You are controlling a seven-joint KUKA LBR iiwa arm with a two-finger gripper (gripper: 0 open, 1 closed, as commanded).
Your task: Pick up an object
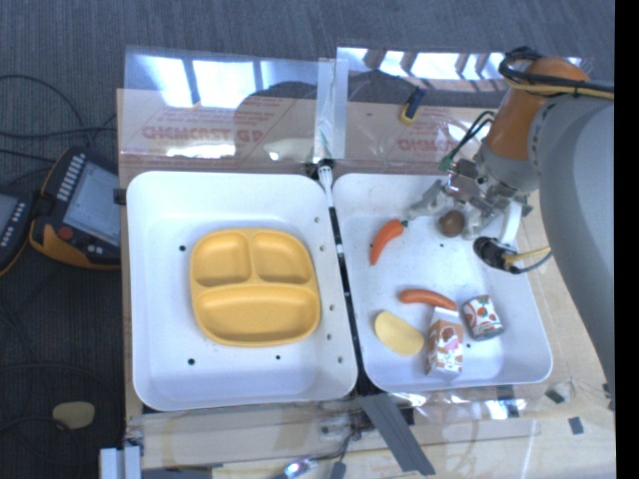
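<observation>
Here, in the camera view, you see two shallow white bins side by side on the bench. The left bin (150,297) holds a yellow divided plate (256,285), lying flat near the bin's middle with its three compartments facing up.

The right bin (529,357) holds the loose objects. An orange carrot-shaped piece (385,239) lies tilted at the bin's left side, toward the far half. A slim orange-red sausage-shaped piece (427,297) lies near the bin's middle. Just near of it, to the left, rests a pale yellow oval piece (398,332). Two small printed cartons sit at the near right: the larger carton (445,347) touches or almost touches the smaller carton (482,317); you cannot tell which.

The arm (559,158) enters from the right, its orange band at the far right corner of the right bin. The gripper (469,203) hangs low over the far right part of that bin. A small brown round object (451,224) sits directly at the gripper, on the near side of its metal parts. You cannot tell whether the jaws are apart or closed, nor whether the brown object is between them or merely beside them on the bin floor. A black cable end (489,251) lies just near of the gripper.
</observation>
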